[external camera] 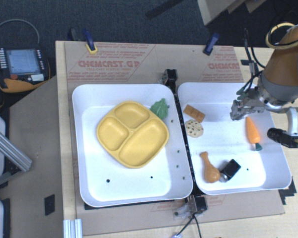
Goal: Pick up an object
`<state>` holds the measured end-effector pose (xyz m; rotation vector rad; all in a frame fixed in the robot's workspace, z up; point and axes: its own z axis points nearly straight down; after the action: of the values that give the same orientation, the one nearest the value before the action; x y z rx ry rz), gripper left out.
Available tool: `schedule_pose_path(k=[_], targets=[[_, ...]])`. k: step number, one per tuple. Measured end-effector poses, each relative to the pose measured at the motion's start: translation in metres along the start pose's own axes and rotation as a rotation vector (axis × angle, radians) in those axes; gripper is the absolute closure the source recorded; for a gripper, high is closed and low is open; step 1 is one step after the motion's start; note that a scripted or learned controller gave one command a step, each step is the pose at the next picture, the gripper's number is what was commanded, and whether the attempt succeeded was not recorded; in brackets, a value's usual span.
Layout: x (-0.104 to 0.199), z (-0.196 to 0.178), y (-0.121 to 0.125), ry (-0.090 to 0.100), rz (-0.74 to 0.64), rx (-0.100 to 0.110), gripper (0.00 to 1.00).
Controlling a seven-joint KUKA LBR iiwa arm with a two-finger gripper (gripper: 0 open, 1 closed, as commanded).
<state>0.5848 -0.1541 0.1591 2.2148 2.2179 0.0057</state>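
Observation:
My gripper (240, 111) hangs over the upper right part of the right bin (268, 182), just left of an orange carrot (253, 131) that lies in that bin. Lower down in the same bin sit a tan chicken drumstick (209, 167) and a small black block (230, 169). A brown cracker (194, 113) and a round speckled cookie (193, 128) lie near the bin's left wall. No object shows between the gripper's parts.
The left bin (89, 182) holds a yellow three-part plate (133, 133) and a green leafy toy (160, 108) at the plate's upper right. A black clamp (170, 77) sits where the bins meet. Cables run beside the arm (283, 66) at right.

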Motion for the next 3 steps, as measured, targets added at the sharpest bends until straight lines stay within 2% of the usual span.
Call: schedule_pose_path(k=[2,3], targets=[[0.007,-0.085,0.004,0.0,0.0,0.001,1.0],[0.056,-0.074,-0.014,0.005,-0.003,0.011,1.0]])
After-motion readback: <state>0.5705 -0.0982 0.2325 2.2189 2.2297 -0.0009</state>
